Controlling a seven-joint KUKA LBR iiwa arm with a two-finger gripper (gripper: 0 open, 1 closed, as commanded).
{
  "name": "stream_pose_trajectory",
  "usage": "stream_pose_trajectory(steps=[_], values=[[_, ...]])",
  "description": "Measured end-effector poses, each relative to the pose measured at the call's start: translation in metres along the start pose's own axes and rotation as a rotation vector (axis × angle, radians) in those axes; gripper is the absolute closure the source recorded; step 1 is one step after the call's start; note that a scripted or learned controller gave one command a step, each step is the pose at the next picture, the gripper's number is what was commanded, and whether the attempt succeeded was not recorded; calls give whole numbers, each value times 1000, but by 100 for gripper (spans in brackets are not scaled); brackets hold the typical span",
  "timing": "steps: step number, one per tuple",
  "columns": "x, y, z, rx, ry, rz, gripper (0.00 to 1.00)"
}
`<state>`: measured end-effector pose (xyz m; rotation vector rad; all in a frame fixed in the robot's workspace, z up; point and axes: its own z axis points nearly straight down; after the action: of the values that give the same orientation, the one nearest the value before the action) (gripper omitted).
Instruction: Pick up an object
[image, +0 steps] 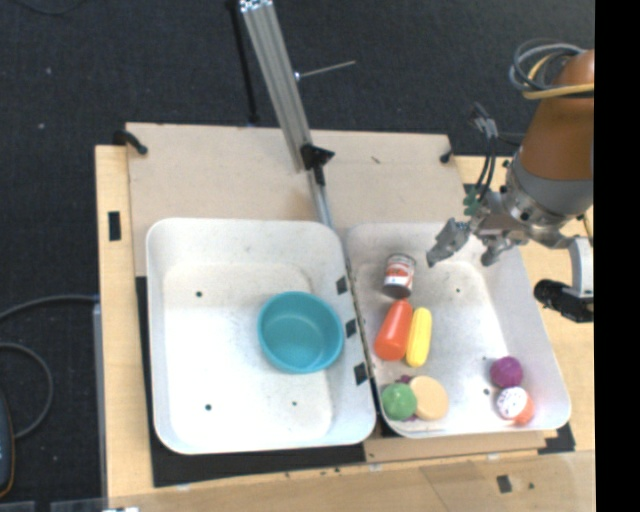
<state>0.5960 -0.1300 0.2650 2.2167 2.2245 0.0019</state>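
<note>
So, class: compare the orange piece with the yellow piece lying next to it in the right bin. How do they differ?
The orange piece is wider and a little longer than the yellow piece. The orange piece leans toward the top right, whereas the yellow piece lies nearly straight up the view. Both are rounded, elongated shapes lying flat, side by side, in the right bin.

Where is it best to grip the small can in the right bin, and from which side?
Probably across the small can at its round body, coming from above. It stands alone, apart from the orange piece below, so fingers fit on both sides. The gripper is open nearby.
</note>
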Motion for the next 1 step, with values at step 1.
stream_pose_trajectory(steps=[1], values=[[0,0,0,0,0,1,0]])
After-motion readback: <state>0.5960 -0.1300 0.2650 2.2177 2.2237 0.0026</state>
